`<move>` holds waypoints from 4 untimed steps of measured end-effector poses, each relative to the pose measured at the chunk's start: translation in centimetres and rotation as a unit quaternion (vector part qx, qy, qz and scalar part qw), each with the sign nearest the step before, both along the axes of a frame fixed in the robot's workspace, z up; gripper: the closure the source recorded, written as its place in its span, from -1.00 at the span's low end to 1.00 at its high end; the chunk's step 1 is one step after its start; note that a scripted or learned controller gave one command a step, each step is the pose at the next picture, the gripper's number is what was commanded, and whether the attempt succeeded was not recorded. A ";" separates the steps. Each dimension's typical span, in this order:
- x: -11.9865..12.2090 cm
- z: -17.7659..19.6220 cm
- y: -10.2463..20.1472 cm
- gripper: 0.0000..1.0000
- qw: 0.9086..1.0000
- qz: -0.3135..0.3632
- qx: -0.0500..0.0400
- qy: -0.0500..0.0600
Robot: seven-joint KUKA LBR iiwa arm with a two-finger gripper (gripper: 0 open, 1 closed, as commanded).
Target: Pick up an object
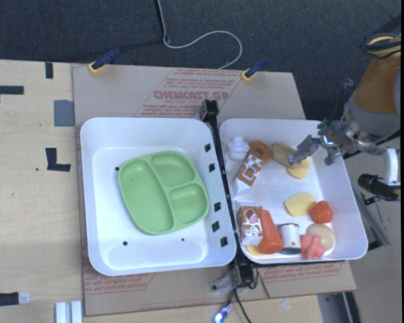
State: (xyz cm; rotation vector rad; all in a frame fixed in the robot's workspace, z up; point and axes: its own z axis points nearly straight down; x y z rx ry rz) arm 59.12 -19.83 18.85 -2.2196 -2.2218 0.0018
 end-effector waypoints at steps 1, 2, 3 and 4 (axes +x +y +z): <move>0.0 1.0 0.1 1.00 1.000 0.001 0.000 0.000; -1.1 9.7 7.5 1.00 1.000 0.002 0.000 -0.002; -6.2 3.5 14.9 1.00 1.000 0.003 0.002 0.005; -11.0 -0.7 23.0 1.00 1.000 0.004 0.002 0.005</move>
